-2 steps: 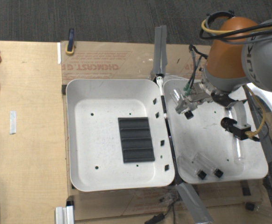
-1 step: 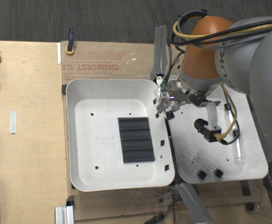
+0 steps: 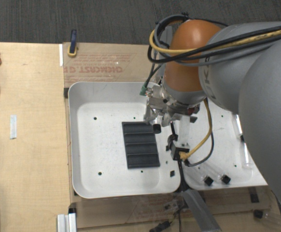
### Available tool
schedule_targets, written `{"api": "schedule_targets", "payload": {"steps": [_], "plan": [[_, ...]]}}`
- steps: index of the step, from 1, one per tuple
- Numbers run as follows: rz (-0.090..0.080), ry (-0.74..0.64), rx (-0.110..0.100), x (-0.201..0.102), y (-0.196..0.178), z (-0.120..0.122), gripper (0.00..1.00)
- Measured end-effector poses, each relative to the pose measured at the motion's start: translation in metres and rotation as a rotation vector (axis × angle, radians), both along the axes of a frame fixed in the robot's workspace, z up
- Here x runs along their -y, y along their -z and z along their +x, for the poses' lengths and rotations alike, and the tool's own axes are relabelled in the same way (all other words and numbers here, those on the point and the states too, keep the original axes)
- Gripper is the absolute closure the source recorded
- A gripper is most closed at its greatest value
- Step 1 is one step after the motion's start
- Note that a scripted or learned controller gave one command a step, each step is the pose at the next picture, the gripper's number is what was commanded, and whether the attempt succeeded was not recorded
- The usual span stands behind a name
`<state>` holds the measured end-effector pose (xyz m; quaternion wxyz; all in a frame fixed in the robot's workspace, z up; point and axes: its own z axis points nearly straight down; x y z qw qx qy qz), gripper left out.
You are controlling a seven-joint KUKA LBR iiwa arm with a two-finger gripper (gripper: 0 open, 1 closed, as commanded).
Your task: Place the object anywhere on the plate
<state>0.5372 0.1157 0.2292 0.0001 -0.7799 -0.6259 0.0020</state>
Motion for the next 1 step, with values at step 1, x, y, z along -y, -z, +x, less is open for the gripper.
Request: {"api": "schedule_targets", "payload": {"steps": [1], "plan": [[0.001,-0.318,-0.002,-0.0272,-0.0145,-0.0387,1.0]]}}
